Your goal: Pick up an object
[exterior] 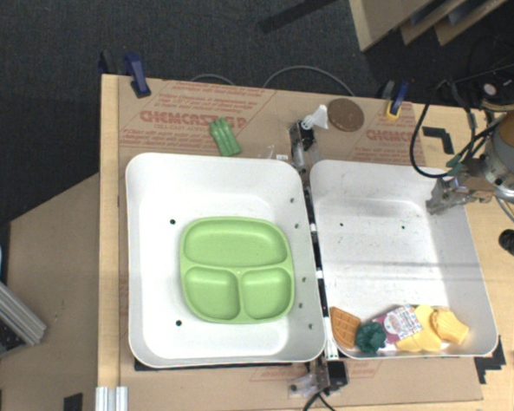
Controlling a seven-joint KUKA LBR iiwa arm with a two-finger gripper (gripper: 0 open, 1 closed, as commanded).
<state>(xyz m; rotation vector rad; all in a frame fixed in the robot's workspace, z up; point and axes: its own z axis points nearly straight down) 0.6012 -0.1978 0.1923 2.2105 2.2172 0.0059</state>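
Filling the middle of the frame, two white bins sit side by side on the bench: the left bin point(142, 237) bears a green divided plate point(236, 268), and the right bin point(385, 243) bears a small heap of toy food point(401, 329) in its lower corner, toward the lower right of the frame. At the right edge, the gripper point(449, 196) hangs over the right bin's upper right rim, well apart from the heap; its state cannot be told.
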